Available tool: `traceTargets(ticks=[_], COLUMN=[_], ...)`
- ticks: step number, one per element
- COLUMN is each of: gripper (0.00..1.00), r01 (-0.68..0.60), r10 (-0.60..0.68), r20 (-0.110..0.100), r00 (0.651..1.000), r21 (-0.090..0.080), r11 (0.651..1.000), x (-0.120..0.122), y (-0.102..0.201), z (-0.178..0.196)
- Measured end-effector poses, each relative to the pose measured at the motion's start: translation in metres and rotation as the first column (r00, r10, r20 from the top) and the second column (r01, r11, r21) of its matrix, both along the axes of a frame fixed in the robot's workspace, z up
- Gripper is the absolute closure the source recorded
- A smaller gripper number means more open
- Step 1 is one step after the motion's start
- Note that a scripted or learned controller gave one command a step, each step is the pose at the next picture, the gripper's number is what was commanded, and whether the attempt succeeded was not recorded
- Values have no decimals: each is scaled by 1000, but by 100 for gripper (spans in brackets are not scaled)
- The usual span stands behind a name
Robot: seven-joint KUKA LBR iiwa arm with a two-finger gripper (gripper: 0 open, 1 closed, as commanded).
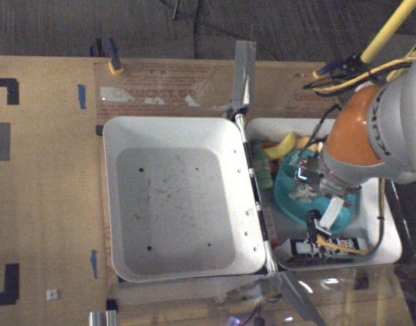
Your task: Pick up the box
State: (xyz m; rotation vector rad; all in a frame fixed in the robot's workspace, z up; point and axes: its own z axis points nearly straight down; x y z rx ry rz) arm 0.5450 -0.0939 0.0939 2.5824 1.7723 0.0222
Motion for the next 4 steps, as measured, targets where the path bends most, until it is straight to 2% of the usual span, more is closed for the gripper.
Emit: traceTargets(ticks=[1, 2, 3, 4], gripper=[100, 0, 0, 0], r01=[-158, -161, -174, -311], r10=[158, 161, 174, 311], r20=[-8, -5, 0, 2], r00=[987, 987, 985, 951], r21=[1, -1, -9, 5], r11=[987, 987, 985, 950], x=[-33, -32, -59, -57], y=[-78, -77, -34, -108], z=[-1, -2, -2, -1])
